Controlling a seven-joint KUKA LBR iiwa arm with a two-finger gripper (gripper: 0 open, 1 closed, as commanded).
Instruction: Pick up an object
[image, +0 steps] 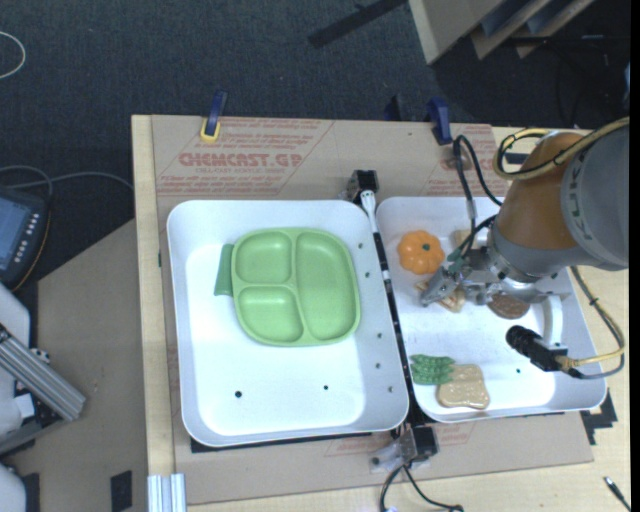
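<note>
Pincer (440, 290) (grip can't be told) beside orange pumpkin (420, 251); green toy (431, 368) below

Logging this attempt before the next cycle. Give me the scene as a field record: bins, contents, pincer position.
left bin: holds a green divided plate
right bin: holds an orange pumpkin toy, a green leafy toy and a tan bread-shaped toy
green and tan toys: touching, near the front edge
pincer: low in the right bin, just right of the pumpkin
grasp: cannot tell
</note>
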